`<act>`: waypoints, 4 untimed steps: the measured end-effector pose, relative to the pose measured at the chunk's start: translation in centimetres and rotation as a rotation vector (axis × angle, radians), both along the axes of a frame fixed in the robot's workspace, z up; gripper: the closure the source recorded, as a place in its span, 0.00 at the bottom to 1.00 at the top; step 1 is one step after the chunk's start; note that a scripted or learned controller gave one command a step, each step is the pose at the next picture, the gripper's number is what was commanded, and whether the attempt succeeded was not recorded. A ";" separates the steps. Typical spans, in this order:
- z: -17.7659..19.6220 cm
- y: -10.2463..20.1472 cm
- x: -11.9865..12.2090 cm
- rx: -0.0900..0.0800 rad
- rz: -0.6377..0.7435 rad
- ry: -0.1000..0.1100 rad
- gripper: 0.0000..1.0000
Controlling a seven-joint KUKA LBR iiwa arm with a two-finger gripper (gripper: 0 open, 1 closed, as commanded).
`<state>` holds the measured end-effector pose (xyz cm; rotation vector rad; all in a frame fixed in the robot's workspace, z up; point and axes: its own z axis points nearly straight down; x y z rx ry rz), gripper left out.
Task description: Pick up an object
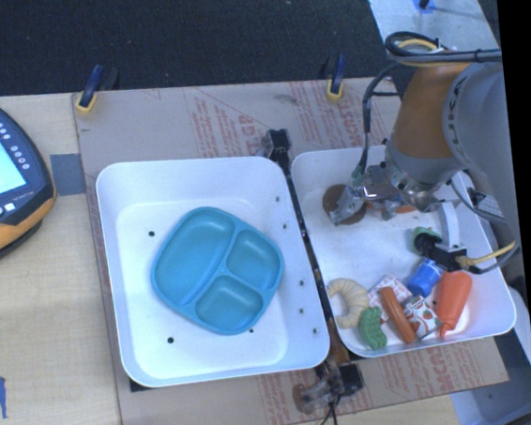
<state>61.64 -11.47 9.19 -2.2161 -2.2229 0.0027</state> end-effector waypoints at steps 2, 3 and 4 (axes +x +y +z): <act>1.0 -0.1 0.0 0.000 0.001 0.003 0.00; 2.0 -0.2 0.0 0.001 0.001 0.003 1.00; 2.0 -0.2 0.0 0.001 0.002 0.003 0.00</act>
